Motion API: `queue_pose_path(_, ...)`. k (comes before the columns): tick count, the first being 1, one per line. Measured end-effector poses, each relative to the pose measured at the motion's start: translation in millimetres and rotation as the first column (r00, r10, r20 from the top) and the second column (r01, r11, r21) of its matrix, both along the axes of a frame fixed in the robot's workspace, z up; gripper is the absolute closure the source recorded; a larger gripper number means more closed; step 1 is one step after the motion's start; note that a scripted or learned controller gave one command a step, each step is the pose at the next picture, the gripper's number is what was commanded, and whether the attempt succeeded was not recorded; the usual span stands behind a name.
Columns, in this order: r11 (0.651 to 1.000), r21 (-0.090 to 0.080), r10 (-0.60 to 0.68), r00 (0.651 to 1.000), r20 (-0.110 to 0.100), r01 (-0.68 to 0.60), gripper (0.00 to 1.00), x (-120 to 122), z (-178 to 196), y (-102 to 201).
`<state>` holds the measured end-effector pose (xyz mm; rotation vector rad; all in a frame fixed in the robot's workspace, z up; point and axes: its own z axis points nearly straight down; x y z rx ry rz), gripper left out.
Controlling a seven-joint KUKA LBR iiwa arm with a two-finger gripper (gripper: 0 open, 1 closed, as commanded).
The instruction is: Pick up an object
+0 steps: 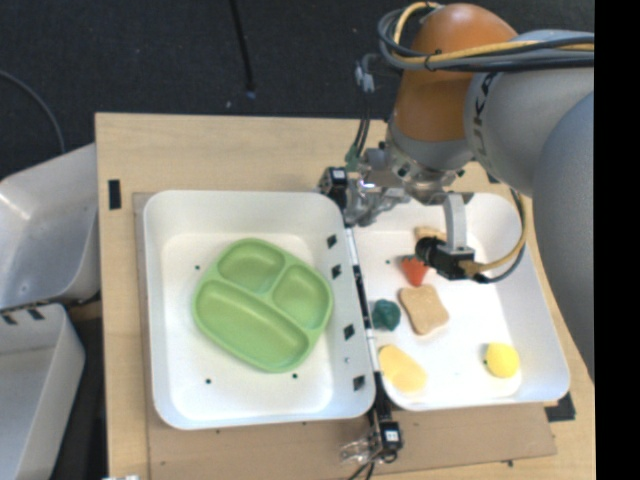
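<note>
My gripper [364, 204] hangs over the top left corner of the right bin [520, 388], close to the divider between the bins; nothing shows between its tips. Below it in that bin lie a small red piece [413, 269], a tan toast slice [424, 310], a dark green ball [385, 315], a pale yellow lump [402, 368] and a yellow lemon [501, 360]. A small tan piece [428, 234] peeks out beside the wrist. All of these lie apart from the gripper.
The left bin [165, 368] holds a green divided plate [262, 303]. The bins' raised rims meet in a ridge [355, 298] with black clips. The arm's grey body covers the right bin's far right corner.
</note>
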<state>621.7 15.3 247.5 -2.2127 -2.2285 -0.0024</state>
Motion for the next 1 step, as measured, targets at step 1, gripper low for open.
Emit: queue_pose_path(1,1.000,0.000,0.000,1.000,0.001,0.000,1.00,-2.9,7.2,50.3)
